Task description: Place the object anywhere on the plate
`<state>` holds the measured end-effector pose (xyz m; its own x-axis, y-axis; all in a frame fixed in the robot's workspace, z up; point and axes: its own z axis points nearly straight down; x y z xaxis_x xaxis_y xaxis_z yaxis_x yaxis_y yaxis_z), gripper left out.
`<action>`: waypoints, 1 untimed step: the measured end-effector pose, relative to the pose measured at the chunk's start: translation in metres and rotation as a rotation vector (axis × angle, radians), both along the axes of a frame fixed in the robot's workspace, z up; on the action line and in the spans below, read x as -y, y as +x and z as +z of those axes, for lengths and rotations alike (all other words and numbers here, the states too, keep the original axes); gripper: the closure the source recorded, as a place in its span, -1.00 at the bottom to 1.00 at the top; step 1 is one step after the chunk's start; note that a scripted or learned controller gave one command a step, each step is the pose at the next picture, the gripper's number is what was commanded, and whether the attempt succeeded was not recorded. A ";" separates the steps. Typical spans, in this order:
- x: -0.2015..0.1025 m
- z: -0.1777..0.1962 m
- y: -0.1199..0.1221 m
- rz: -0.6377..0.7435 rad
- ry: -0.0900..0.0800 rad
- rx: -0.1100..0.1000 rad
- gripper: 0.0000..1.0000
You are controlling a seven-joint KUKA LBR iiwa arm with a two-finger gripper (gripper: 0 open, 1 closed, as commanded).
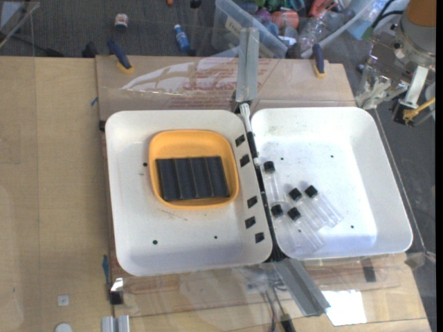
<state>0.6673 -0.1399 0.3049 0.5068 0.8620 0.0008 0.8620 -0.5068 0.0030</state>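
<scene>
Left bin (131, 247): a yellow plate (158, 147) sits near its middle, and a dark ribbed block (192, 178) lies flat on the plate, covering most of its floor. Right bin (360, 144): several clear vials with black caps (299, 203) lie scattered toward its left side. The end effector (405, 92) hangs at the upper right, outside the right bin's far corner, well apart from the block, nothing seen in it. Whether it is wide or narrow, I cannot tell. Both bins rest on the wooden table (48, 185).
</scene>
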 end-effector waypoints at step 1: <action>0.063 0.127 -0.001 0.089 -0.002 0.001 1.00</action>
